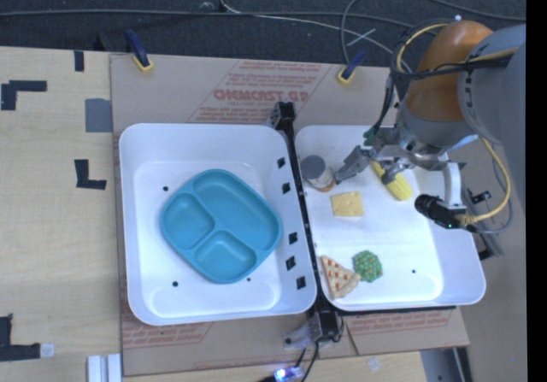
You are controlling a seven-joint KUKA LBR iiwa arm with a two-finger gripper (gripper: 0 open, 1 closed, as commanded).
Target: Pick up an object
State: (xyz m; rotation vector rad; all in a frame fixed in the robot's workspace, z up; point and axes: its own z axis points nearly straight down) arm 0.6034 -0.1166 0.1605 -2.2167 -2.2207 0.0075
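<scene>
Tool hovers between corn and, seemingly, a can.

Blue tray fills left bin, right bin's lower right floor open

Two white bins sit side by side. The left bin holds one blue divided plate. The right bin holds five things: one small can, one cheese slice, one corn cob, one broccoli floret and one pizza slice.
</scene>
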